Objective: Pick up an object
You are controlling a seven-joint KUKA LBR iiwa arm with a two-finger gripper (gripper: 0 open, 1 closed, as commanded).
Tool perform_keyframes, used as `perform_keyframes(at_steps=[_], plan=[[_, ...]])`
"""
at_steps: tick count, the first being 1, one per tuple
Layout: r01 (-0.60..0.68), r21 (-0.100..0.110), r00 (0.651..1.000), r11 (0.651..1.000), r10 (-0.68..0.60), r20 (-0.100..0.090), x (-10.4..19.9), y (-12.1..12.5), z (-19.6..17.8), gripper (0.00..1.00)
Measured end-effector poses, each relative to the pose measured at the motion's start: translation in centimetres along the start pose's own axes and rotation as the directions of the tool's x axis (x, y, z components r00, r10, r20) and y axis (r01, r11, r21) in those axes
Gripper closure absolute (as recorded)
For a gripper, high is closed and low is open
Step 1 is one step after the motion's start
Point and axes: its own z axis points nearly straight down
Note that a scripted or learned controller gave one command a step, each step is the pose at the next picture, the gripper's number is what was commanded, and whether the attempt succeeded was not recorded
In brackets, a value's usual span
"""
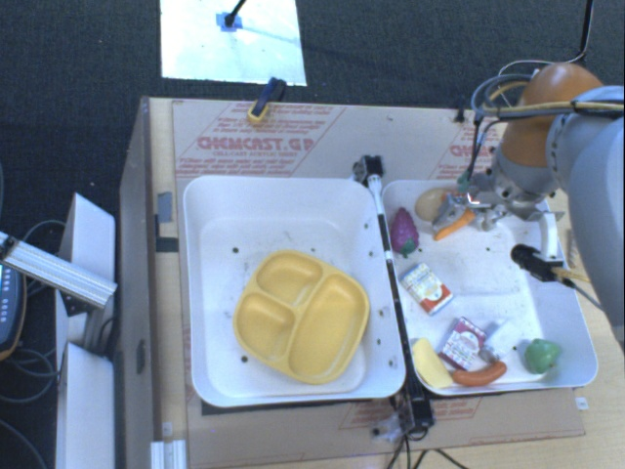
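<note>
1. I am working over the right bin [576,355], with the pincer [467,209] sitting low at its far edge. An orange carrot-shaped toy [451,227] is lying right at the pincer's tip, apparently touching it, and a tan rounded piece [431,203] is just to the pincer's left.
2. I am judging the carrot toy to be light, stiff plastic, smooth and a bit slippery, with no fragility to worry about. Taking it across its thicker middle looks safest to me; the tapered end would likely squirt out.
3. Whether the pincer is spread or pressed together, I cannot tell; the tip is a cluttered blur of metal and cable, and I am not seeing the toy clearly between anything.
4. The arm is reaching in from the right, its orange band [547,115] above the wrist and the wrist tilting down and leftward toward the bin's corner.
5. Nearer me from the pincer, the purple piece [403,231], a small red-and-white carton [426,287] and a green ball [540,356] are lying well apart from it.
</note>
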Motion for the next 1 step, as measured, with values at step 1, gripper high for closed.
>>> perform_keyframes(at_steps=[1], plan=[[-0.001, 0.001, 1.0, 1.0, 0.001, -0.001, 1.16, -0.02, 0.07, 0.0]])
